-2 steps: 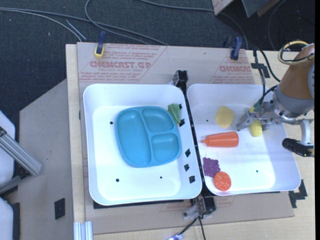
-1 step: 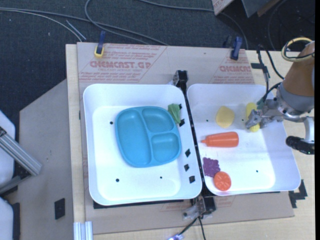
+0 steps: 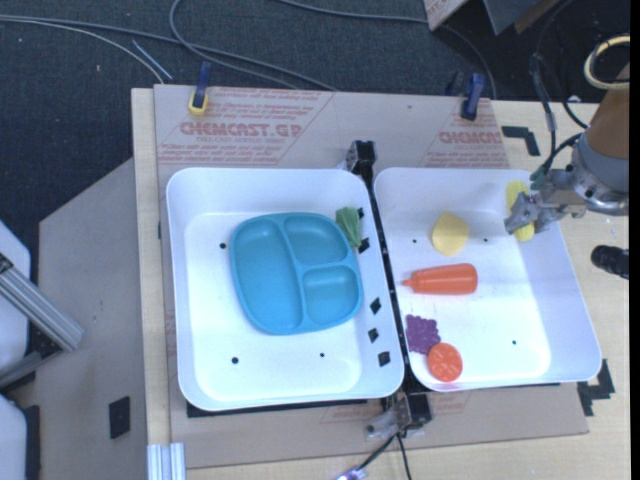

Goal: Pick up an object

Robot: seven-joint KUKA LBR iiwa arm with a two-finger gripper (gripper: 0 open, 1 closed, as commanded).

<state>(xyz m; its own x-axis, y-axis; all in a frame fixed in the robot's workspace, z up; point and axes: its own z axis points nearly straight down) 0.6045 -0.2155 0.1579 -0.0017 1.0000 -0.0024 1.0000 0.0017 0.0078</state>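
Camera view, step in hand: the claw (image 3: 524, 220) sat low at the far right edge of the right bin (image 3: 560, 328), on the approach to a pick; nothing was lifted yet by my reading.
Claw state: whether it was spread or pressed together could not be told; a small yellow piece (image 3: 515, 193) showed just beside it, but not clearly between its tips.
Objects to pick: a yellow lemon-like toy (image 3: 450, 233) lay left of the claw, apart from it; an orange carrot (image 3: 442, 280) lay nearer the camera; a purple grape bunch (image 3: 421, 332) and an orange round fruit (image 3: 445, 361) touched at the near left corner.
Next move calls for: probably a straight descent onto the yellow piece, or a short shift left to the lemon-like toy.
Edges: the claw was close to the bin's right wall, so room there looked tight.
Open room: the bin's right half nearer the camera was bare.
Left bin (image 3: 200, 368): held a blue divided tray (image 3: 296, 271) and a green scrap (image 3: 350, 226) by the divider.
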